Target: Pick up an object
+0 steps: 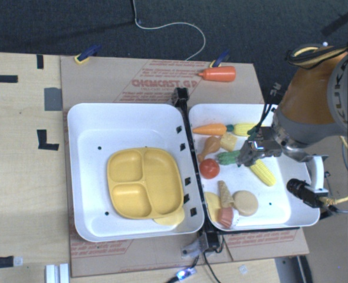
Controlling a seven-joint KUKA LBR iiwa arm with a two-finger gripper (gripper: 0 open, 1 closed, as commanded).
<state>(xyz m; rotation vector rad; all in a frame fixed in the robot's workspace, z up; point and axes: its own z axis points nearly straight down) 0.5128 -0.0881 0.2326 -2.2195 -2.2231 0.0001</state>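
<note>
We see two bins side by side on the desk (20, 158): the left bin (85, 128) holds a divided plate (144, 181), the right bin (292, 211) a cluster of toy foods (227, 175); a carrot (218, 73) lies beyond them.

You see the bench (20, 158), light wood with black marks at the left. On it lies a cardboard sheet (156, 81) carrying two white bins (82, 134), and an orange carrot toy (219, 73) at upper centre.

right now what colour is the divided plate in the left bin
Yellow; the divided plate shows plainly in the camera view.
</note>
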